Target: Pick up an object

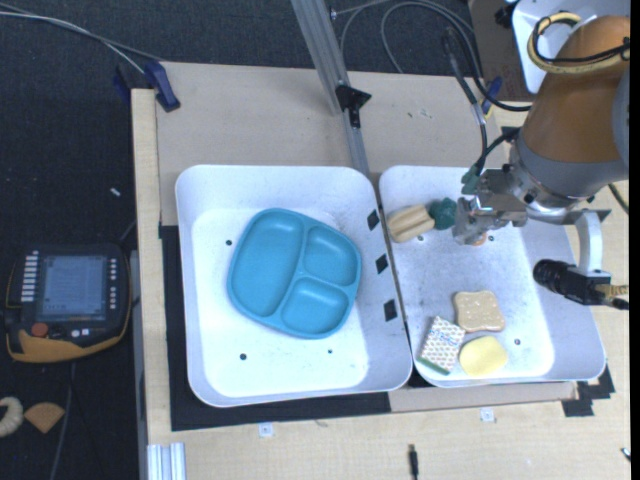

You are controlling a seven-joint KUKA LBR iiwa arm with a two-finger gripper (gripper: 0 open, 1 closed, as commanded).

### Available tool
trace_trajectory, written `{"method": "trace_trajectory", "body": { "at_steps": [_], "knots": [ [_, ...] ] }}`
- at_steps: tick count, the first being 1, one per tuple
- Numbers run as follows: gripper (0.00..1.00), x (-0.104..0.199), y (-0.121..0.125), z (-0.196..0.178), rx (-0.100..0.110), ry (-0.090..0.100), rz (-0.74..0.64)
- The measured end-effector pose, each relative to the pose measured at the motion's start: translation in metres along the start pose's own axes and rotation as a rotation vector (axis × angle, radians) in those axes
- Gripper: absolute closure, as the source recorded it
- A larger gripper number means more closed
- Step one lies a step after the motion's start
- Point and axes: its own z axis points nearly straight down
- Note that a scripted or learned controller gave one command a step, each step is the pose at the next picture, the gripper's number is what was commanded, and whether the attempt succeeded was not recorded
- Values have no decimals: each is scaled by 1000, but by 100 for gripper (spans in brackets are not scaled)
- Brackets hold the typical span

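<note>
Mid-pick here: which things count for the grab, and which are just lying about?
For the job: hand; brush, toast, sponge, yellow piece in the right bin.

Lying about: blue tray, left bin, pendant, blue clamp.

Right bin (575, 353) centre: open floor.
Lower edge: toast (478, 311), sponge (441, 345), yellow piece (483, 356) crowd together.
Left bin (200, 298): blue tray (295, 271) fills middle.

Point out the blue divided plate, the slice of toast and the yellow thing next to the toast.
blue divided plate (294, 285): camera view, on the ridge where its compartments meet.
slice of toast (479, 312): camera view, middle of its top face.
yellow thing (482, 356): camera view, middle of its rounded top.
</note>
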Motion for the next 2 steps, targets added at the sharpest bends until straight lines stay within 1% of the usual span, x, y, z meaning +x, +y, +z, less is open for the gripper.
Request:
{"method": "trace_trajectory", "body": {
  "at_steps": [1,2],
  "knots": [
    [100,62,6,5,0,0,-1],
    [100,106,13,8,-2,-1,1]
  ]
}}
